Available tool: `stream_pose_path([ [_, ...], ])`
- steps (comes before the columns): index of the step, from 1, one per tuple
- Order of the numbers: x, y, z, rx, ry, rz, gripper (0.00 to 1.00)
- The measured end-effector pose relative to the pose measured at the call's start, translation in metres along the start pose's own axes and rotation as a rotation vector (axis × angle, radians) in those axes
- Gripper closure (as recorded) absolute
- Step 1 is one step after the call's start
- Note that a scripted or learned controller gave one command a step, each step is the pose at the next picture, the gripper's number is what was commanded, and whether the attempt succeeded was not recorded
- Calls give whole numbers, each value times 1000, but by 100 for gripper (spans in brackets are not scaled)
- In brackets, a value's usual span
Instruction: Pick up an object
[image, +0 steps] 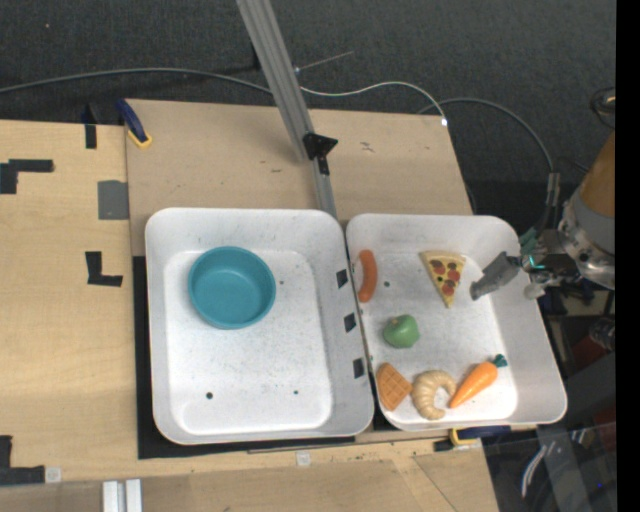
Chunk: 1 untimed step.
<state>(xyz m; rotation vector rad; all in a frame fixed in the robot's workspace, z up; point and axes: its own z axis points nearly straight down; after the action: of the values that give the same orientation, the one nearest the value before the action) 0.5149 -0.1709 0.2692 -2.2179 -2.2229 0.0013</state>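
A: Camera view from above: which way do the long things in the right bin (530, 400) point?

B: The sausage (366, 275) lies against the left wall, long axis running near to far. The carrot (474, 381) sits in the near right corner, slanted, its green top up and to the right, tip toward the croissant (432, 392). The pizza slice (444, 275) points its tip toward the near edge.

A: Counts?

B: Six items there, one of each: sausage, pizza slice, green apple (401, 331), waffle (392, 385), croissant, carrot. The waffle touches the croissant; the croissant touches the carrot. The left bin (165, 400) holds one teal bowl (232, 287).

A: Any readable writing?

B: None that I can make out.

A: And the gripper (492, 274)?

B: Over the right bin's right edge, just beside the pizza slice, a grey finger slanting down-left. Nothing sits between its fingers; whether they are spread or closed, I cannot tell.
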Motion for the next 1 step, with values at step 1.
stream_pose_path([
  [1, 0, 0, 0, 0, 0, 0, 0],
])
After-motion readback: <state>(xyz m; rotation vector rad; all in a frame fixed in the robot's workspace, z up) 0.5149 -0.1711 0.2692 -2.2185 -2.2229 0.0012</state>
